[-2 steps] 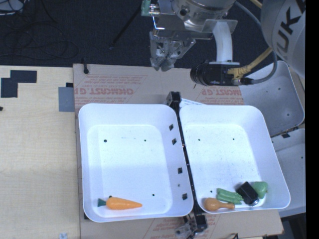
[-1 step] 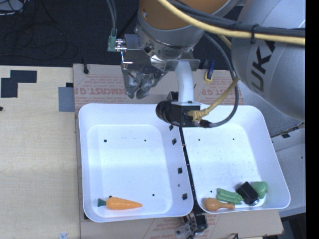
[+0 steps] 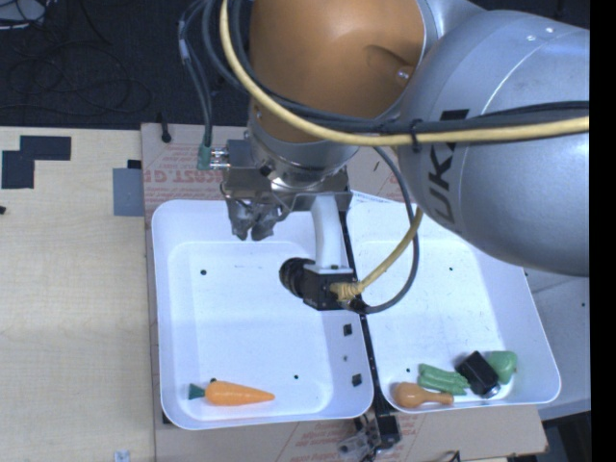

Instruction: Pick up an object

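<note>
The pincer (image 3: 255, 227) is hanging over the upper left part of the left bin (image 3: 166, 316), near its back wall. How wide it is set cannot be told from this slant, and nothing is showing in its grip. Above it the grey arm (image 3: 500, 123) is filling the upper right of the frame. The two white bins are sitting side by side across the lower half, with the right bin (image 3: 539, 349) running to the lower right.

An orange carrot (image 3: 236, 393) with a green top is lying alone along the left bin's front wall at lower left, well apart from the pincer. In the right bin's front corner a small cluster is crowding together: a green pod (image 3: 443, 378), a black block (image 3: 478, 373) leaning against a second green piece (image 3: 502, 361), and a tan, pear-shaped piece (image 3: 422, 396) just beside the pod.

The carrot is looking like the easier pick, since it is lying clear of everything else. A good attempt is probably calling for carrying the pincer toward the frame's lower left, turning it to close across the carrot's thick middle instead of along its length, and descending straight. The near wall is leaving little room on that side, and the tapered tip would likely slip free.
</note>
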Tool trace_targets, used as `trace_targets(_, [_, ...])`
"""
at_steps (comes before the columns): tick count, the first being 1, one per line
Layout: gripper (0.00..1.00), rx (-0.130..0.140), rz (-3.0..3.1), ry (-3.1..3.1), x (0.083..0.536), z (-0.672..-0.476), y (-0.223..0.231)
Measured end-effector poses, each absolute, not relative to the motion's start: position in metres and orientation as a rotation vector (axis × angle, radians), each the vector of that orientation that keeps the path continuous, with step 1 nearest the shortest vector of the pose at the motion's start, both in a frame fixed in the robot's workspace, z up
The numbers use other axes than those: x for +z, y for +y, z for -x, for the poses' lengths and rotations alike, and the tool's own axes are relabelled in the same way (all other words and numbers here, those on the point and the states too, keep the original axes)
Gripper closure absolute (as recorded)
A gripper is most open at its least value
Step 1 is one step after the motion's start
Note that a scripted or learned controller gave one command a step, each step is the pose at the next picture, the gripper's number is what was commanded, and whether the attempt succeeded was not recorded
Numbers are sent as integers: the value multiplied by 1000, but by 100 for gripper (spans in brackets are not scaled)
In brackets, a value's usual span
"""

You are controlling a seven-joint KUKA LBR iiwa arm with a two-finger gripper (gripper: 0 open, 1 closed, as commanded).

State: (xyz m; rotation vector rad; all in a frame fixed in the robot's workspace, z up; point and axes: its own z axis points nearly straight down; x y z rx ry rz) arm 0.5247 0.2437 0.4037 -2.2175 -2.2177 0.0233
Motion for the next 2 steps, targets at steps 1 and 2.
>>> trace_targets(1, [100,-13,2224,-2224,528,-558,244])
trace_targets(2, [100,5,2229,-2214,539,-541,168])
